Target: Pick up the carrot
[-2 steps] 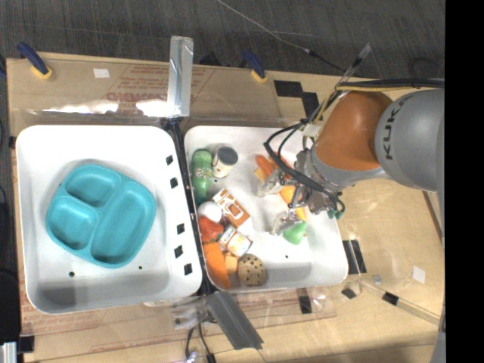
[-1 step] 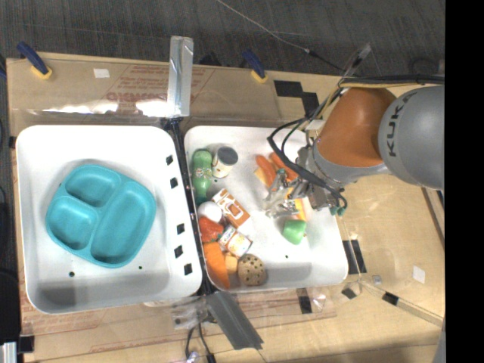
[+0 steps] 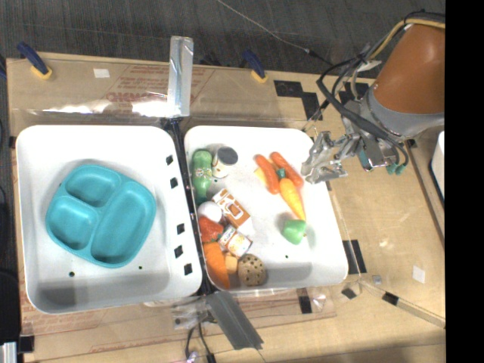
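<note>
White plastic is making up both bins: the left bin (image 3: 30, 203) is holding a teal divided plate (image 3: 100, 214), and the right bin (image 3: 325, 233) is carrying the food items. The grey arm (image 3: 408, 66) with its orange band is reaching in from the right, and its gripper (image 3: 325, 161) is hovering over the right bin's right rim, near the far corner. Whether its fingers are spread or pressed together I cannot tell; nothing is visibly sitting between them.

The carrot (image 3: 293, 195) is lying just left of the gripper (an orange-yellow cone with a green top end), slanting toward the near right. Two red-orange peppers (image 3: 276, 169) are lying side by side, touching its upper end, and a small green fruit (image 3: 294, 231) is sitting just below its tip. A crowded column of toys (image 3: 223, 218) is running along the bin's left wall.

The main risk, as I judge it, is the fingers closing on a pepper instead of the carrot, since the colours and positions are so close; a tapered, smooth body could also be squeezed out sideways. The bin's right wall is standing just beside the carrot, so a descent too far right may be catching the rim. Open floor is lying left of the carrot, toward the bin's centre, giving room on that side.
</note>
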{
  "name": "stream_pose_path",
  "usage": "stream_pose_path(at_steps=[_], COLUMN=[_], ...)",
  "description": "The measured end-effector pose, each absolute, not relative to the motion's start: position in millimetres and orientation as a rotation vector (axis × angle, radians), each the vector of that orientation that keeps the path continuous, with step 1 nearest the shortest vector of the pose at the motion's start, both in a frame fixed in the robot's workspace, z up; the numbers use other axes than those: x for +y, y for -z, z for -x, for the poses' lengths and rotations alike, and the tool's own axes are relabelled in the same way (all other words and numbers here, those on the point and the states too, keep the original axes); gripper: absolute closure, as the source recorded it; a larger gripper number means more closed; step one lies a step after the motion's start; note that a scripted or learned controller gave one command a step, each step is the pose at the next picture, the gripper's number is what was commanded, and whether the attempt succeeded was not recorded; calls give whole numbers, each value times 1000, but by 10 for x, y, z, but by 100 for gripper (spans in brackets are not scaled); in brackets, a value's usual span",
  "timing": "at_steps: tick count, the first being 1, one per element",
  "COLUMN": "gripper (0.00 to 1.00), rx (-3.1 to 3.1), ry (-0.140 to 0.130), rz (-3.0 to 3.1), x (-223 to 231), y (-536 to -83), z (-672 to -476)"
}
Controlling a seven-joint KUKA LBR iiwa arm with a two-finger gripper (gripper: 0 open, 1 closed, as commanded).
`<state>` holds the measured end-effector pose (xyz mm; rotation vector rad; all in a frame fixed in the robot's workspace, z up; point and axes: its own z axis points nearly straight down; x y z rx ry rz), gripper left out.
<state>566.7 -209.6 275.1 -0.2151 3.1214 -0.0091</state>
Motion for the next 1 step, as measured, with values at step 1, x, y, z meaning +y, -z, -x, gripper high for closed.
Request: stream_pose_path(at_steps=[1], gripper=[100], rx=[3103], ry=[-7], rz=[527], x=[-1993], y=[-1356], z=[-5590])
